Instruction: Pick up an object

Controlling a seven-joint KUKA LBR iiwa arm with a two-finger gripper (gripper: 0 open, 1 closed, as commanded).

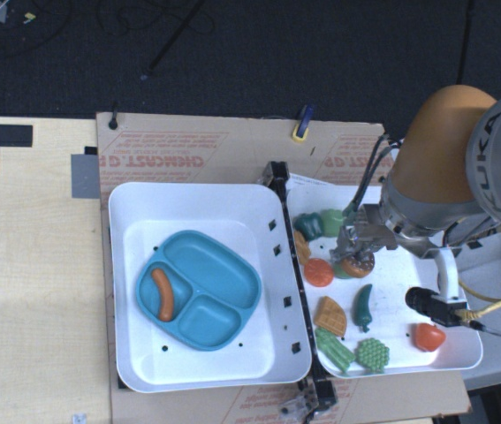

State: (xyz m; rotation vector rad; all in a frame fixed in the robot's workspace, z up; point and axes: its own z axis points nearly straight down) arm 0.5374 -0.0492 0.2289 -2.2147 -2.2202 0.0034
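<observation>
My gripper (353, 251) hangs low in the right bin (471, 356), under the grey arm with its orange band (449, 140). Right beneath it lies a brownish round toy (357, 264), partly hidden by the gripper. A red tomato (319, 273) sits just left of it, and a green toy (331, 222) and a teal one (309, 225) lie just behind. Toward the front are a dark green pepper (362, 306), an orange wedge (330, 316), a ridged green piece (336, 352), a dotted green round (373, 353) and a red piece (428, 336).
The left bin (131, 352) holds a blue divided plate (223, 281) with an orange sausage (163, 292) in its left compartment. A black divider (290, 263) separates the bins. A black cylinder with cable (431, 304) juts from the arm over the right bin.
</observation>
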